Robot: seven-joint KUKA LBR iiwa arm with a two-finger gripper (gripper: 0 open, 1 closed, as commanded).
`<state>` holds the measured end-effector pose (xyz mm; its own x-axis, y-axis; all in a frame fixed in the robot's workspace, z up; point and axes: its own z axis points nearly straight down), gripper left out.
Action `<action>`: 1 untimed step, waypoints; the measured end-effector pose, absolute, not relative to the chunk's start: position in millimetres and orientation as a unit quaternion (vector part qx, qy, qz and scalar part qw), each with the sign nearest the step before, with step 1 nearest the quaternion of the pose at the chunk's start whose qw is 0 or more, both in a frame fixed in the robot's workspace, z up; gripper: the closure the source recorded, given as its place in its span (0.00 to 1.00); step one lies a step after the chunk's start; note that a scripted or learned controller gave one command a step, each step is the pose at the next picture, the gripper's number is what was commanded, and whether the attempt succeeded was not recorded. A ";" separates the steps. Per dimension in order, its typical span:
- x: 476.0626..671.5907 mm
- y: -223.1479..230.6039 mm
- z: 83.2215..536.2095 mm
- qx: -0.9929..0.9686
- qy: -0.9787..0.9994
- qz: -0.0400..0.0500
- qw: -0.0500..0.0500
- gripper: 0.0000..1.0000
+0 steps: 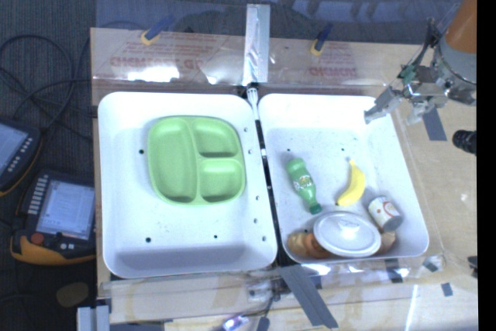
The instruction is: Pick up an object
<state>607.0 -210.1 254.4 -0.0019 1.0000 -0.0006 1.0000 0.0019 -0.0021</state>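
In the right bin [333, 124] lie a green bottle [303, 184], a yellow banana [353, 186], a small white and red can [384, 212] and a white round bowl [346, 233], which rests on brown food [304, 245] at the front wall. My gripper [403, 118] hangs over that bin's far right corner, well behind the banana and the can. It is open, its two grey fingers [377, 109] are spread wide, and nothing sits between them.
A green divided plate [195, 159] lies in the left bin [124, 244]. A clear panel with blue clips stands behind both bins. Cables and a pendant lie on the floor at the left. The bare bench runs along the right of the bins.
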 end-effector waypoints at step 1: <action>659.0 -140.0 100.2 -0.757 -0.653 0.002 0.000 0.00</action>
<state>659.0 -140.0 100.2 0.1468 0.9892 -0.0024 0.9892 -0.1469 -0.0031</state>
